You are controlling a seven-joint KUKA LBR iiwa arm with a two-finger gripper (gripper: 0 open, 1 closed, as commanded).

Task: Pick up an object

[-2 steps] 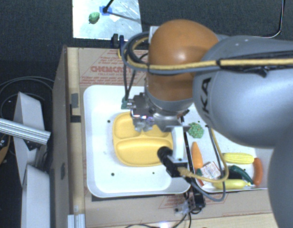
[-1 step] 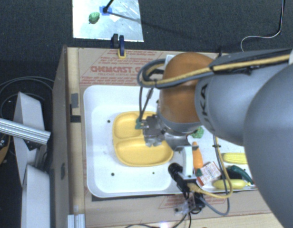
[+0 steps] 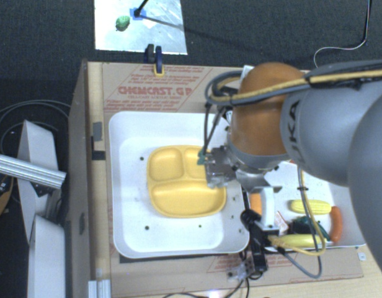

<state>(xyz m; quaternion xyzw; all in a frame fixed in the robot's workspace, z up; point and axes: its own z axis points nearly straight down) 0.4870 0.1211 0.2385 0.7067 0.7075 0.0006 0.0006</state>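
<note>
At far left, outside the bench, a grey metal bar (image 3: 30, 170) lies at a slant beside loops of black cable (image 3: 17, 113). Behind the bench, a shiny sheet (image 3: 140, 17) lies on the dark carpet with a small green ball (image 3: 122, 22) on it. A blue-and-yellow clamp (image 3: 155, 57) grips the back edge of the cardboard (image 3: 154, 89) that lies under the bins.

The left bin (image 3: 132, 228) holds a yellow tray (image 3: 182, 182) with divided compartments, lying flat near the bin's middle and reaching toward its right side. The gripper (image 3: 214, 169) is low over the tray's right edge, at or just above the rim; whether it touches the tray I cannot tell. Its fingers are hidden under the wrist hardware, so I cannot tell whether they are spread or closed, nor whether anything sits between them.

The arm (image 3: 315, 129), grey with its orange band (image 3: 265, 113), comes in from the right and covers most of the right bin (image 3: 346, 244). In the part that shows lie an orange block (image 3: 256, 203) near the divider, two corn cobs, one (image 3: 310, 207) above the other (image 3: 299, 241), and a carrot (image 3: 336, 223) at the far right. Cables (image 3: 302, 262) trail over the lower cob.
</note>
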